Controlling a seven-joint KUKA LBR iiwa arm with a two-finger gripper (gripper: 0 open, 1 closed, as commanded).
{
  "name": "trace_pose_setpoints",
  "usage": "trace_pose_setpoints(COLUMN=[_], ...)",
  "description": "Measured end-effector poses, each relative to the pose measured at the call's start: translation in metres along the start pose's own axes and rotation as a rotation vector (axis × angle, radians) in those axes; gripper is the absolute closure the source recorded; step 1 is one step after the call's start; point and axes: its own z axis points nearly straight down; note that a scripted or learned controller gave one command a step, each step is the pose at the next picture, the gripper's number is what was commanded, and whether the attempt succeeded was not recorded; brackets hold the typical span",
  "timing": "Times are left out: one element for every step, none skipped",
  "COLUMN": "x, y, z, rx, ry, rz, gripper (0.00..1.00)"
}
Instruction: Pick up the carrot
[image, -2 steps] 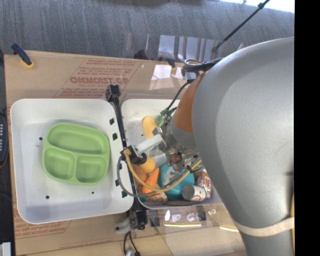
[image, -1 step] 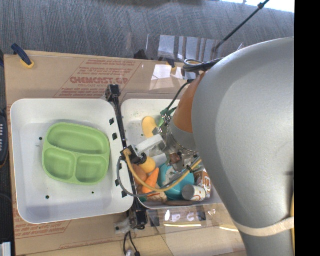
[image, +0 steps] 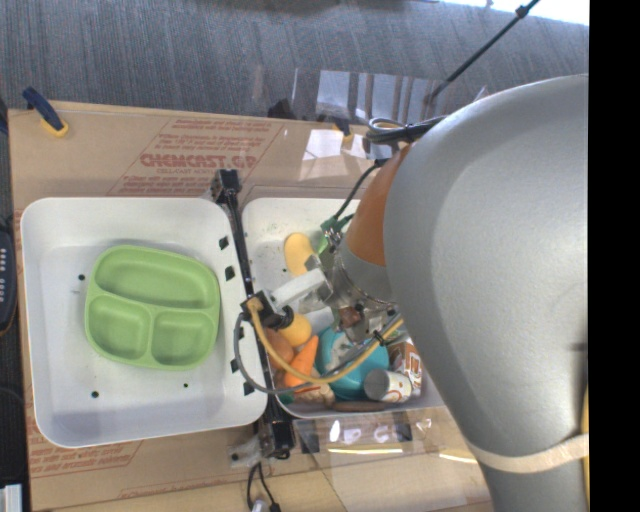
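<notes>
Green comes first as I sweep across: a three-compartment plate (image: 152, 305) sits in the left bin (image: 45, 330), well off to the gripper's left and out of this job. Behind that bin I can read red printing on the cardboard (image: 200, 160), something like "CHEMCAST GP"; the smaller lines under it are too fine for me.

Now the right bin (image: 262, 225), and it's crowded. I've got the gripper (image: 345, 318) down low in the clutter, the grey arm (image: 500, 270) swallowing most of the scene. The rig line forbids guessing: I cannot tell its state from here.

Carrot (image: 303, 358) — orange, lying just beside the gripper, to its left and slightly nearer the camera, long axis slanting from lower left up toward the tool. I judge the next move turns on that short sideways offset. A yellow piece (image: 297, 252) lies beyond the gripper, a teal item (image: 352, 378) under it, and a printed can (image: 400, 380) on its near right, label unreadable.
</notes>
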Motion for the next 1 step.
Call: trace_pose_setpoints(x=[0.0000], y=[0.0000], z=[0.0000], rx=[0.000], ry=[0.000], rz=[0.000], gripper=[0.00])
